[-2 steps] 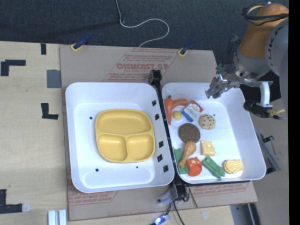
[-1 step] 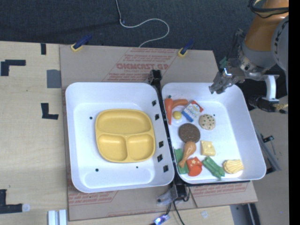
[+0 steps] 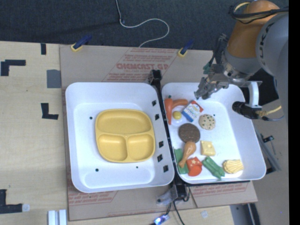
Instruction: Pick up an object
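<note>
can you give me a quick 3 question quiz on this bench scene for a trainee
1. True or false: the yellow divided plate lies in the left bin.
2. Which item sits nearest the gripper?
A. the yellow ridged chip
B. the blue and white packet
C. the drumstick
3. Fill in: the brown round patty lies just left of and below the ______.

Key
1. True.
2. B. The gripper hangs over the top of the right bin, just above and right of the packet; the chip and drumstick lie toward the bin's near end.
3. The speckled cookie.
</note>
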You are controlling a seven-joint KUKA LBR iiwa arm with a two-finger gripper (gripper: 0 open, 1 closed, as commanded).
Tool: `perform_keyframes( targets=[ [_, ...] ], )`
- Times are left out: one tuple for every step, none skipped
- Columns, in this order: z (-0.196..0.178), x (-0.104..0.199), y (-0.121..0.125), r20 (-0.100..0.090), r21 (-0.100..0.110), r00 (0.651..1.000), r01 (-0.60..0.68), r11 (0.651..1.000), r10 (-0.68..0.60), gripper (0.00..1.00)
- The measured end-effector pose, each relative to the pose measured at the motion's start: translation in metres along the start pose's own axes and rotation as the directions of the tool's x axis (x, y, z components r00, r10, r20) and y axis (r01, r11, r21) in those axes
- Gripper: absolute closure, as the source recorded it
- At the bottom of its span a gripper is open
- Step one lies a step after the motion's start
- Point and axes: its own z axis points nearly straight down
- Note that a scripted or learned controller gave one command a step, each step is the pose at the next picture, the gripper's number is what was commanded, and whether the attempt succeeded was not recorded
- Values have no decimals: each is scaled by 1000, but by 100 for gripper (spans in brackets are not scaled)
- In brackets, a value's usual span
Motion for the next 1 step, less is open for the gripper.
perform_keyframes(
  targets=[
    [13, 55, -1, 0, 0, 1000, 1, 1000, -1, 100]
  ],
)
